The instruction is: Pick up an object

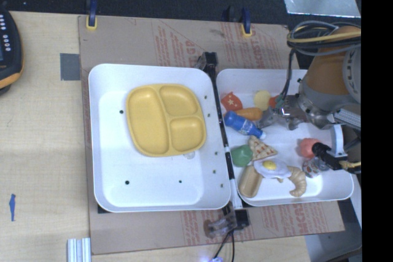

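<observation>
End effector [287, 112]: seen at the end of the grey and orange arm [328, 80], over the upper middle of the right bin [344, 190]. Whether it is wide, narrow or holding anything cannot be told; the metal parts are small and blurred.

Objects for picking, all listed by place relative to the right bin:
- Blue bottle [242, 124], laid on its side near the left wall, just beside the end effector.
- Orange carrot-like piece [249, 113], laid just above the bottle.
- Red piece [231, 100], in the upper left part.
- Yellow round piece [262, 98], in the upper middle.
- Green round piece [242, 155], at the left wall, below the bottle.
- Waffle-patterned wedge [261, 148], touching the green piece.
- Fried egg [270, 167], in the lower middle.
- Tan bread-like piece [249, 182], in the lower left corner.
- Croissant [298, 181], near the lower wall.
- Pink-red piece [307, 146], in the right part, partly covered by black hardware.

Left bin [110, 193]: set just beside the right bin, on its left. A yellow divided plate [166, 118] with three compartments is held in its upper middle.

Both bins are borne on a brown cardboard sheet [153, 40] on the worktop [37, 162]. Blue clamps [91, 12] are fixed along the sheet's far edge.
</observation>
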Motion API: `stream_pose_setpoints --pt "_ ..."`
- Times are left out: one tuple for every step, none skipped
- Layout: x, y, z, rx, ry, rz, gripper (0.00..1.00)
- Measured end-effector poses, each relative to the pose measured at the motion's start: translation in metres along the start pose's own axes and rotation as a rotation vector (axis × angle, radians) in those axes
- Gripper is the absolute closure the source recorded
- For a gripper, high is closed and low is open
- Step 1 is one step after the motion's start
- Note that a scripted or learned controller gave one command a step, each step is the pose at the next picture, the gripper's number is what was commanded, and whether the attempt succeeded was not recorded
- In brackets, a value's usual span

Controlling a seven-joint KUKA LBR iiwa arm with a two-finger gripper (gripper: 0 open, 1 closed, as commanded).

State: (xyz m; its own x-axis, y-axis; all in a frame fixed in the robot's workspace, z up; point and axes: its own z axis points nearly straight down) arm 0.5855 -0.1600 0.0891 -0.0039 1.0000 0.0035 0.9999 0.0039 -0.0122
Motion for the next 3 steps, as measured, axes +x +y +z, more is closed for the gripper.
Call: stream_pose_setpoints --pt "-0.037 0.074 -0.005 -0.016 -0.007 -0.002 0.00" --pt "-0.053 0.011 -0.018 -0.005 -0.004 0.003 0.00" --pt "-0.023 0.073 -0.004 -0.014 -0.004 -0.004 0.00"
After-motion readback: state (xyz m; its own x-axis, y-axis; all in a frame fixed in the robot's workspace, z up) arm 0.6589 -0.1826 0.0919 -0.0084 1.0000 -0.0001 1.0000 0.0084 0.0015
